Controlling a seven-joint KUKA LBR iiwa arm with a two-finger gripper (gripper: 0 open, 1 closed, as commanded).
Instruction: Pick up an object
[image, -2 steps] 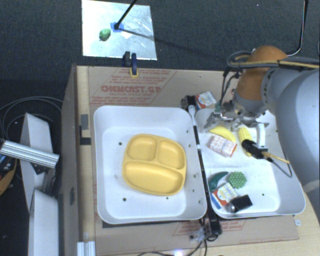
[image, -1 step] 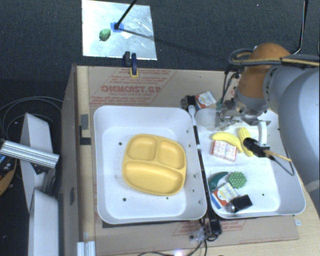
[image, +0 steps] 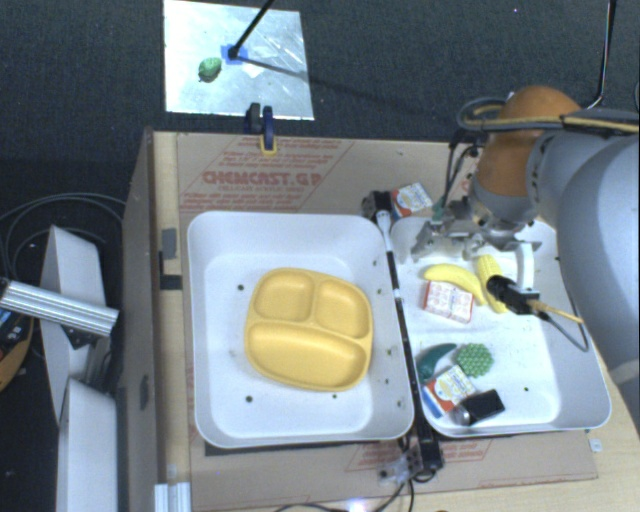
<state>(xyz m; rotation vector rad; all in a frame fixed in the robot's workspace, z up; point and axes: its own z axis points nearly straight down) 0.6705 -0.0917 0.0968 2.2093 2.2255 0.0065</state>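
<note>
End effector (image: 470, 238), finger state impossible to tell, hovering over right white bin (image: 570, 400); small yellow plastic banana (image: 450, 276) lying just below-left, long axis crosswise.

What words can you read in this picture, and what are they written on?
"CHEMCAST GP": red letters on the brown board under the white bins, at its far edge.
Smaller red print around it on the board: too blurred to read.
Red and white packet in the right bin: print too small to read.
Small packet at that bin's far corner: too blurred to read.

tray (image: 308, 328) in left bin (image: 215, 300) | banana (image: 447, 274) in right bin (image: 570, 385)
</note>
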